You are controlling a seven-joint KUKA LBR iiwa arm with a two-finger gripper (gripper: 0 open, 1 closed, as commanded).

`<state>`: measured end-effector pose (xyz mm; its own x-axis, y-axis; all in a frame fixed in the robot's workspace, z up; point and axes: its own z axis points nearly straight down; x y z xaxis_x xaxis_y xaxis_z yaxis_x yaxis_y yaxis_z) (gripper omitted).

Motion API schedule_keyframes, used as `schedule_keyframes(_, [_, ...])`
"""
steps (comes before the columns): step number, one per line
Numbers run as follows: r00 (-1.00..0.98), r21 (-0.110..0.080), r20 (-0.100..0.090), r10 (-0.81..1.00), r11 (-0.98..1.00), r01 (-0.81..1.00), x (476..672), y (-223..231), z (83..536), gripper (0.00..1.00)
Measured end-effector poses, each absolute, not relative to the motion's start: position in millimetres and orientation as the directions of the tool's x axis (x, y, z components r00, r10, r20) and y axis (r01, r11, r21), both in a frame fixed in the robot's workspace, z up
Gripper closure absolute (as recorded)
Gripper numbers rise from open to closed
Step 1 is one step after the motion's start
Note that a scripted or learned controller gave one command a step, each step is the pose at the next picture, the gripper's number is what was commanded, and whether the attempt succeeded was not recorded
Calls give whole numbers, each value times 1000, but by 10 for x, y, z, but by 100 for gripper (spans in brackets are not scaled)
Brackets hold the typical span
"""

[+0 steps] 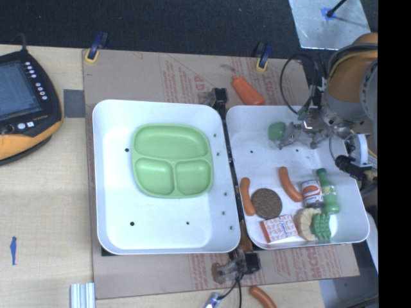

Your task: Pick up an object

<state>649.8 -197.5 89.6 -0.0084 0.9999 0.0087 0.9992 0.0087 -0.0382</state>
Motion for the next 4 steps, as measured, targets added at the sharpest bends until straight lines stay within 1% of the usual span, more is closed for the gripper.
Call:
schedule_keyframes(1, [-5,-4,-1,1000,5,1000,5859,-1602,919,0])
schedule_keyframes(2, [-6,-4,-1,1000,6,1000,5594,-1326,915,0])
schedule_keyframes(3, [-10,-6,-3,1000,10,1000,5594,-1341,1018,100])
schedule_keyframes(4, [-5,-1,1,1000,5,1000,5865,-527,1925,100])
